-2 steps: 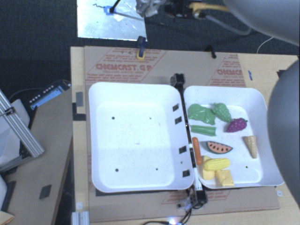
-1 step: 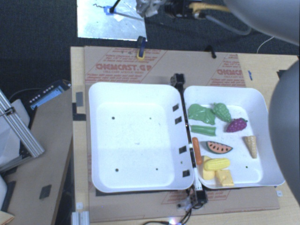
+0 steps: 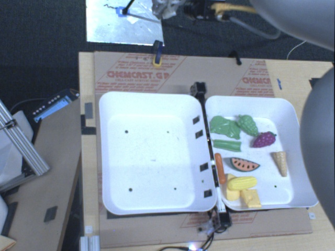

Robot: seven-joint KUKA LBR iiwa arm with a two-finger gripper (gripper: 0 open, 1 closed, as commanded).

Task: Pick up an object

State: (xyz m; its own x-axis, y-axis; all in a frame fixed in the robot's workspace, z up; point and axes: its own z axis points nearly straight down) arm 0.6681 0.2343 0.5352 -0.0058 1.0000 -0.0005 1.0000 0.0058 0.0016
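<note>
arm: gripper (image 3: pixel 168 1) is hanging high beyond the bins, grasp state unreadable | objects: toy food is lying in right bin (image 3: pixel 293 114) | advice: I'd be targeting the grapes (image 3: pixel 264 138) or cone (image 3: pixel 280 163), each lying apart, and descending straight over one.

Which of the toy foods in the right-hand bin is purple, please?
The bunch of grapes, lying between the green leafy pieces and the ice-cream cone. It is the only purple item; the others are green, yellow, orange or red.

Even bright overhead light; white bins (image 3: pixel 152 101) slightly glaring; soft shadows; arm (image 3: pixel 293 9) blurred, close.
</note>
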